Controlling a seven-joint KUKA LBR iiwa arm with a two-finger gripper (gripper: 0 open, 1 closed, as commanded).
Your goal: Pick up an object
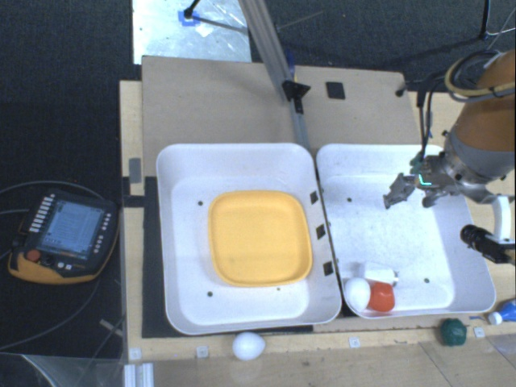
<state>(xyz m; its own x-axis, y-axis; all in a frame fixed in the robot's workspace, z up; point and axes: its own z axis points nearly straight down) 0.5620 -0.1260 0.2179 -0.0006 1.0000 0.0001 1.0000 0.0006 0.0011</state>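
Observation:
A yellow square plate [260, 237] lies in the middle of the left bin [181, 297]. In the right bin [451, 289], a white egg-shaped object [355, 291], an orange-red object [382, 297] and a small white block [379, 274] crowd the near left corner. My gripper [413, 197] hovers over the upper middle of the right bin, well away from those objects. Its fingers [395, 194] are spread open with nothing between them.
A white egg [248, 346] lies on the bench in front of the left bin. A green ball [453, 331] and a blue item [505, 314] sit past the right bin's near right corner. A teach pendant [60, 240] rests at far left.

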